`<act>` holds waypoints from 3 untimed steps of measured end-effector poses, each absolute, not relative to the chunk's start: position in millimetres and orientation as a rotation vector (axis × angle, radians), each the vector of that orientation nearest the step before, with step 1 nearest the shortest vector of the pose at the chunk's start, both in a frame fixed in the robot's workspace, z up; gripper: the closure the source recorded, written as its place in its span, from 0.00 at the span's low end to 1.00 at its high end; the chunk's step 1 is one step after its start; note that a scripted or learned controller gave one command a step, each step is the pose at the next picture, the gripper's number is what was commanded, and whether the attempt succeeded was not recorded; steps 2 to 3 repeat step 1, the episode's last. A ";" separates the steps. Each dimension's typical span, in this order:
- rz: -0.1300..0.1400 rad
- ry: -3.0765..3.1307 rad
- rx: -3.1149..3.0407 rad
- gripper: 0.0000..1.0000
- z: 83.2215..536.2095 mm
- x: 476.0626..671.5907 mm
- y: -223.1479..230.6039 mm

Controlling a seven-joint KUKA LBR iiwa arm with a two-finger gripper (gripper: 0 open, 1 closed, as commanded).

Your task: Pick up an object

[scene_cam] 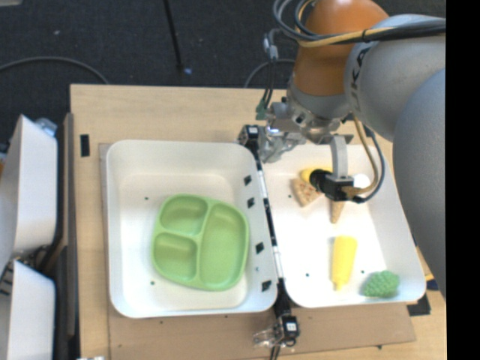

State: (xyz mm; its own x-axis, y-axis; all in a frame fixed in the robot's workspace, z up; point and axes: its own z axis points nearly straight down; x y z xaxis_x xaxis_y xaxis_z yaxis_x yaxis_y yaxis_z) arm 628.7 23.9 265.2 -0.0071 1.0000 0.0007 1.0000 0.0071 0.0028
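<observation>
Front, R bin (311, 235): green bumpy lump (381, 284) in near corner; yellow stick (343, 259) just beside it, lying lengthwise.
L bin (135, 178): green divided plate (201, 241), flat, approx. centre.
Mid R bin: small tan cone (337, 211); tan wedge (305, 190) near it.
Claw (271, 142): over far end of the wall between bins, near wedge; open or closed, can't tell.
Bench (150, 100): pale wood under both bins.

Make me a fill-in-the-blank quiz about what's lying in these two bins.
The plate is coloured ___.
It has ___ compartments.
It lies in the bin on the view's ___ side.
In the other bin, the stick beside the green lump is coloured ___.
Missing words: green; three; left; yellow.
</observation>
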 end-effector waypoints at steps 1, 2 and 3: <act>0.002 2.228 2.213 1.00 247.1 647.2 72.2; 0.002 2.228 2.213 1.00 247.1 647.2 72.2; 0.002 2.228 2.213 1.00 247.1 647.2 72.2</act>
